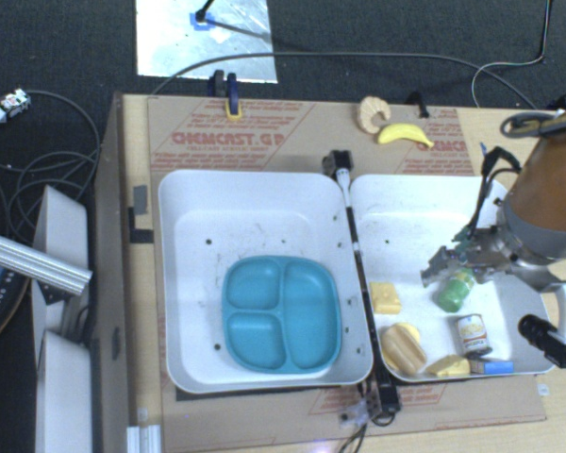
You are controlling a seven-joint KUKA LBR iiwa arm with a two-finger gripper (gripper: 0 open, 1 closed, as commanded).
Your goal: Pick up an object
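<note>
Step in hand: the approach. The arm (547,192) reaches in over the right bin (406,210), and the jaws (460,264) hang low among the objects, right above a green object (452,293). I'd call this the closing-in stage of the pick, with nothing lifted yet.

Jaws: grey metal parts jut out from under the wrist, but whether they are spread or pressed together I cannot tell from this slanted look down. Nothing shows between them.

Likely target: the green object, rounded, perhaps a small bottle or a toy vegetable. It lies just below the jaws and touches or nearly touches their tip; I cannot tell which.

Other candidates: a small can (470,332) sits below the jaws, a little beyond the green object. A yellow block (386,298) lies to the jaws' left, near the divider. A tan bread-like piece (403,346) and a yellow piece with a blue end (470,367) lie further below, toward the bin's front wall.

Next move calls for: a short straight drop so the fingers bracket the green object, then a firm close. Its rounded body looks likely to roll or squirt sideways, so a centred grip matters.

Elsewhere: a blue divided tray (281,313) rests in the left bin (198,206), well apart from the jaws; a banana (403,135) lies on the desk (292,130) above the bins.
</note>
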